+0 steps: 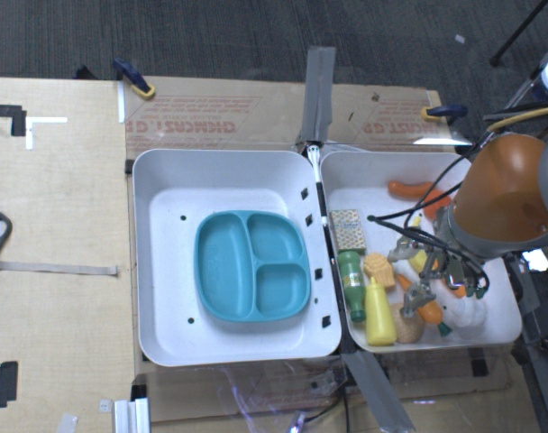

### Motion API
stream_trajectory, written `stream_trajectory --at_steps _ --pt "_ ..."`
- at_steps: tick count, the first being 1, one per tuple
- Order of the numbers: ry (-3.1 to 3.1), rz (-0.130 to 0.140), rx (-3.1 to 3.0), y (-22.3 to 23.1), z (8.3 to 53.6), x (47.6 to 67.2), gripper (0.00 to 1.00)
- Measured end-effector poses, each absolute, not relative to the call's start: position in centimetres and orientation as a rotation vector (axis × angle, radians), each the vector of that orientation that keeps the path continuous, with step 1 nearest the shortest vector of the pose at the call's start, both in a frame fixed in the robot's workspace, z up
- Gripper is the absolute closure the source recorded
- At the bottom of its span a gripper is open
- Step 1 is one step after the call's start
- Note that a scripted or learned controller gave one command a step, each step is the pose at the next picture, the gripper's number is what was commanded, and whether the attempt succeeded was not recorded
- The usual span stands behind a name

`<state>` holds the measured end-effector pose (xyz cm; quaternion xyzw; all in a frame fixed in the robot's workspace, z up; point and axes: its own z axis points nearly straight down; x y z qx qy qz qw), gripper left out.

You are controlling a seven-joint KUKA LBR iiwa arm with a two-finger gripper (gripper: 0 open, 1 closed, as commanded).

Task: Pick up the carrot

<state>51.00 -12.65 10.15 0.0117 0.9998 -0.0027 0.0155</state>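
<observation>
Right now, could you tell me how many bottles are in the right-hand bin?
2. The green bottle lies along the bin's left side; the yellow bottle lies just right of it, toward the near edge. The arm may hide more.

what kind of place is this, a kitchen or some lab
Most likely a robotics lab bench, not a kitchen. A robot arm reaches into a white bin of toy food, a second bin holds a blue divided plate, and clamps pin cardboard to the bench.

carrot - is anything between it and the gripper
Nothing visible stands between them. The gripper is low in the right bin, right above the carrot. A yellow bottle and a green bottle lie off to its left in the view.
</observation>
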Motion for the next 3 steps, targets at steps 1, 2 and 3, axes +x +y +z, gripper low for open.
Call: stream_trajectory --at_steps 1,2,3 --pt "3.110 -0.011 -0.257 -12.8 10.0 48.5 0.00" --pt "3.105 -0.014 -0.263 -12.8 11.0 48.8 1.00" --pt "3.105 -0.014 -0.262 -12.8 11.0 48.8 0.00"
